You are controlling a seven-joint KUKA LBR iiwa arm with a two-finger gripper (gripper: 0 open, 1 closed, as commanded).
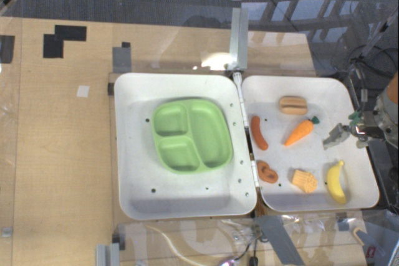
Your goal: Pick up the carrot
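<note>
**benchwatcher:** So where's the carrot (300, 132) sitting right now?

**gripfan22:** Right bin (356, 199), roughly the middle, a bit toward the far side. It lies at a slant, green top pointing up-right, orange tip pointing down-left. Nothing is touching it.

**benchwatcher:** And its neighbours?

**gripfan22:** A hot dog bun (293, 104) just above it, a sausage (259, 133) off to its left near the bin wall, a pretzel (268, 172) below the sausage, a waffle-looking yellow chunk (304, 180) beside that, and a banana (336, 182) in the lower right corner.

**benchwatcher:** The gripper (333, 136)?

**gripfan22:** Reaching in from the right edge, over the right side of that same bin, above the banana and to the right of the carrot, clearly apart from it. The fingers (337, 132) look spread, with nothing between them.

**benchwatcher:** Left bin (124, 152)?

**gripfan22:** Holds a green plate (190, 136) with three compartments, sitting about in the centre. The bench (56, 152) around it is light wood with a few black marks at the far left.
</note>
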